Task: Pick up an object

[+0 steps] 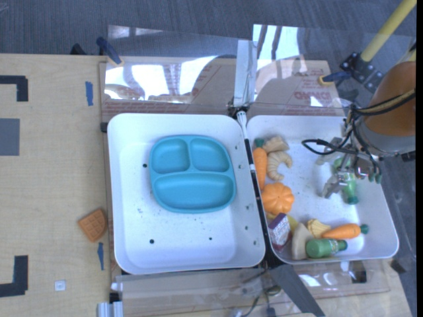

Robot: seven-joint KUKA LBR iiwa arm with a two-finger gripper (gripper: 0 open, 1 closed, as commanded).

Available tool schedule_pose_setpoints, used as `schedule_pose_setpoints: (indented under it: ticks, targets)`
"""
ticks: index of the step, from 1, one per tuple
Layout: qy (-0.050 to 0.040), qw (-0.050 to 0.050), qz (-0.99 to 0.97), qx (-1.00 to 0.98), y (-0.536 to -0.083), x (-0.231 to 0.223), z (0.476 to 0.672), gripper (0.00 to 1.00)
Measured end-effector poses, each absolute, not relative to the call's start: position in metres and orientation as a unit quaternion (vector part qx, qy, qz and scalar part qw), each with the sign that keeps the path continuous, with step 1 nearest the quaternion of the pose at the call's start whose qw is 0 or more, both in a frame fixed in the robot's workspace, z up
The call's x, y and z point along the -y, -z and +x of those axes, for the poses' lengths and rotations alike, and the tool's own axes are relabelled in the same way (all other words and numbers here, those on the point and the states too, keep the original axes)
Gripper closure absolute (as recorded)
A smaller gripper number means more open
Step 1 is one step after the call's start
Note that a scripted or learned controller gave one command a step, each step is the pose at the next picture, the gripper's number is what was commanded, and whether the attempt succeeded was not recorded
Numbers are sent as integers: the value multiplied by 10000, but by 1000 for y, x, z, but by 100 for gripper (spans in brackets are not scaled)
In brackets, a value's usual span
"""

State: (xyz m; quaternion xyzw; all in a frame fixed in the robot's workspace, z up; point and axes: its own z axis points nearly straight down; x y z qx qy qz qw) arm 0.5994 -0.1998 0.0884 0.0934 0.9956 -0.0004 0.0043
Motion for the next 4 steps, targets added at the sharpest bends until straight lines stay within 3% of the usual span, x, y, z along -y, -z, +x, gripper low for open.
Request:
schedule_pose_setpoints:
  ticks: [1, 2, 3, 4]
  targets:
    - [10, 47, 482, -9988, -88, 224, 592, 0]
    - [3, 61, 1078, -9942, -88, 199, 611, 0]
    - [8, 41, 674, -9977, -88, 222, 595, 0]
    - [-2, 47, 1665, -9860, -89, 186, 590, 0]
